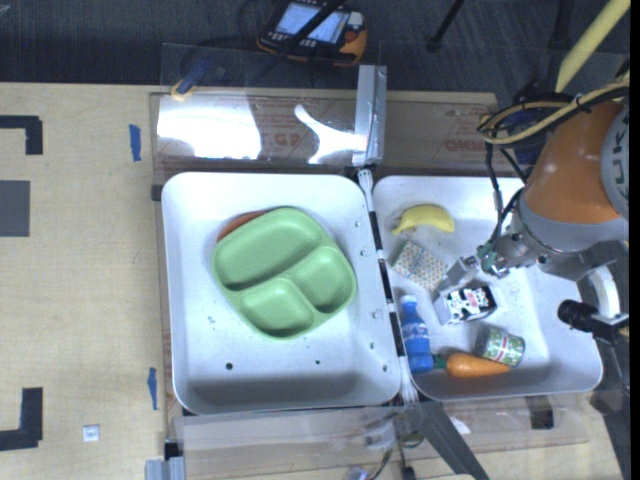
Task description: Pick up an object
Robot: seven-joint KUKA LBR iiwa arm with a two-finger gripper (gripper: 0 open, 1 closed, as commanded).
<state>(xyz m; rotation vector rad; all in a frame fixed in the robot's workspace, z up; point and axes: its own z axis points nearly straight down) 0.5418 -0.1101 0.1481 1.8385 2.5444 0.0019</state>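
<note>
Fingers' spread you cannot tell, gripper just above the carton, banana beyond it, can and carrot below it.

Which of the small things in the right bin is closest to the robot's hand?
The black-and-white patterned object, just below the hand. The banana, blue bottle, carrot and green can lie farther off.

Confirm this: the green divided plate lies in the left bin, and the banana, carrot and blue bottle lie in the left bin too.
Wrong in one respect. The camera view shows the green divided plate in the left bin, but the banana, carrot and blue bottle lie in the right bin.
</note>
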